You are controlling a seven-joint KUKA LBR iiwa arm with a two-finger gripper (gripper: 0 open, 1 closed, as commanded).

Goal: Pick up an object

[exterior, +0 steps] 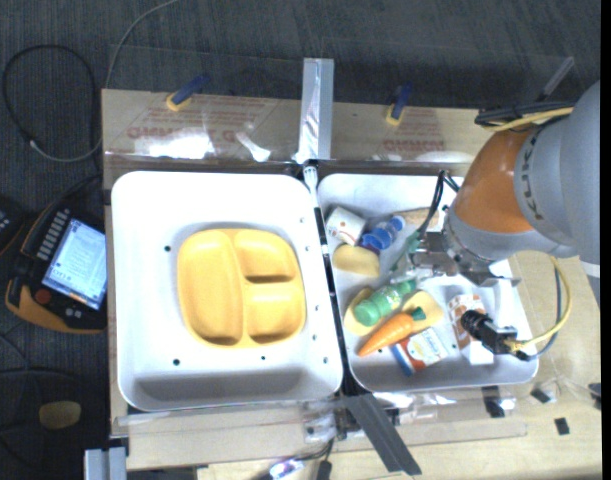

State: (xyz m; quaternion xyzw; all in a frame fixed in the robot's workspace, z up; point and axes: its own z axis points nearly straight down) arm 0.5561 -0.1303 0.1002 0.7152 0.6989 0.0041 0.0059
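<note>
Orange carrot (390,330), green top, beside green bottle (377,304).

- One fixed camera is mounted above the bench (125,108) and looks down at a slant.
- Both white bins fit in frame: left bin (145,268), right bin (505,368).
- The arm (545,183) enters from the right.
- Surrounding floor is visible.

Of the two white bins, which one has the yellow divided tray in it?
The left bin, farther from the arm. The yellow divided tray lies in its middle; the right bin holds the carrot and green bottle instead.
</note>
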